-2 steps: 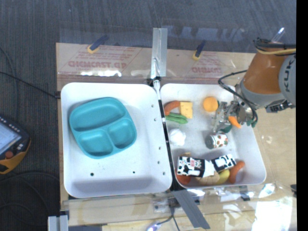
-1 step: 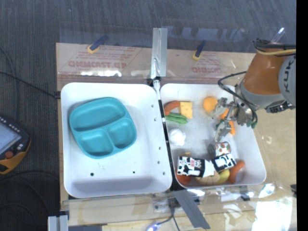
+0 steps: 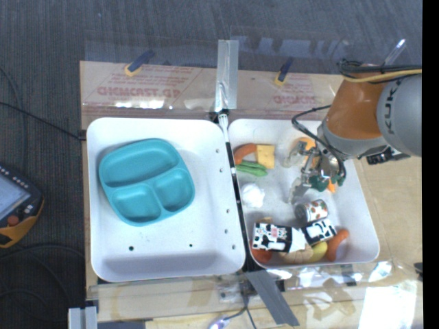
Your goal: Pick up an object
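My gripper hangs low over the middle of the right bin, its metal fingers pointing down toward the bin floor. Just below it sit a small grey and white toy and a black and white cow-patterned box. A white ball lies to the gripper's left. Farther left are a green piece, a yellow block and an orange piece. An orange item lies just above the gripper. Nothing is seen between the fingers.
The left bin holds a teal divided tray. A red and a yellow toy lie at the right bin's front edge. A metal divider post stands between the bins at the back.
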Robot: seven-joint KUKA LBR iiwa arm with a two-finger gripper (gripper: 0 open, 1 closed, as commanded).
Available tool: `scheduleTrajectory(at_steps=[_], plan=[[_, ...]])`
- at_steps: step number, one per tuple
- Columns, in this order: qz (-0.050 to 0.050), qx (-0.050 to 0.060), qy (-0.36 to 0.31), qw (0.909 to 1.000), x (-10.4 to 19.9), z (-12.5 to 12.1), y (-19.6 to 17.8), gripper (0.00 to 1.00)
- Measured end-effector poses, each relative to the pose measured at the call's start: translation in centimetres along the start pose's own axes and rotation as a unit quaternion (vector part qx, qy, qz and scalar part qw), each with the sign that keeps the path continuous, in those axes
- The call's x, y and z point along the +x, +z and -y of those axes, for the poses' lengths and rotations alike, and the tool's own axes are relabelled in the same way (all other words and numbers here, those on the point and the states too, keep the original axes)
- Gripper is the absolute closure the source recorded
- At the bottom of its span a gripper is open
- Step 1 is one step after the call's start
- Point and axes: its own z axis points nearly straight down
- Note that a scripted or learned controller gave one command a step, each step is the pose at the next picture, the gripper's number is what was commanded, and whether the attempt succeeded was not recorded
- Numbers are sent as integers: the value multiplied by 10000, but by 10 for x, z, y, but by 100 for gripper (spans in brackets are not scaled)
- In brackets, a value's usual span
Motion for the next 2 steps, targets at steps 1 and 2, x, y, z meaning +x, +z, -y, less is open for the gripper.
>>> scheduleTrajectory(at_steps=[1,2], plan=[[7,-6,-456,9990,-34,-59,1,0],[1,4,-1535,9881,60,-1,-2,0]])
